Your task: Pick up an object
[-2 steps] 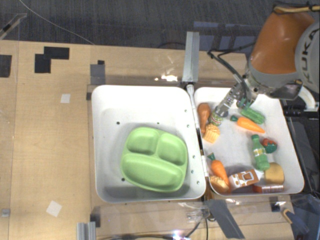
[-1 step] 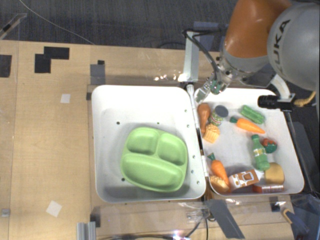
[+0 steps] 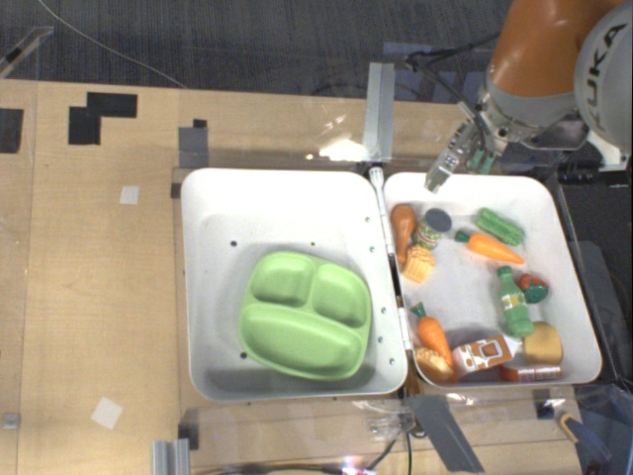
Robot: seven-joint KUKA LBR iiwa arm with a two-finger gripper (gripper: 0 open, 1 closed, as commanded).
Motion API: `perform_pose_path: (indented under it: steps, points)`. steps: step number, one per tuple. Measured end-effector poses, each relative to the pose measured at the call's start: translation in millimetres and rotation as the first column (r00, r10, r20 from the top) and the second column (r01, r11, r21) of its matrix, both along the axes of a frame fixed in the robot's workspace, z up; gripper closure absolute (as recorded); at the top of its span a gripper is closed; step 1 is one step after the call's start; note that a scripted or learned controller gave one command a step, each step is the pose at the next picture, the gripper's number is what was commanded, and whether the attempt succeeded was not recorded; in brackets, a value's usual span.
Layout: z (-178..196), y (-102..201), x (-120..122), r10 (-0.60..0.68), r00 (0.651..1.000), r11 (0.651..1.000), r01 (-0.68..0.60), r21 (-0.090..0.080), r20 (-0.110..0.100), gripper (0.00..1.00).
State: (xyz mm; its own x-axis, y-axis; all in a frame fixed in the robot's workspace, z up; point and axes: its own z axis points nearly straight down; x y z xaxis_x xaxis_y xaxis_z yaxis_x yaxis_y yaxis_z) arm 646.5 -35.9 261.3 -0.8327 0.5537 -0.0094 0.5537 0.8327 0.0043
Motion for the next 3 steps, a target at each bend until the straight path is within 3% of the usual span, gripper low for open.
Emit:
perform_pose_path:
  steps: [1,2,3]
  points:
    - [-59.3,-31.2,10.5,0.612,0.791,0.791,-0.612,-0.003,-0.003,1.00]
    - [17.9,-46.6,24.7,0.457,0.890,0.890,-0.457,-0.006,0.004,1.00]
    - [-93.5,-122.0,6.9,0.619,0.785,0.785,-0.619,-0.001,-0.008,1.00]
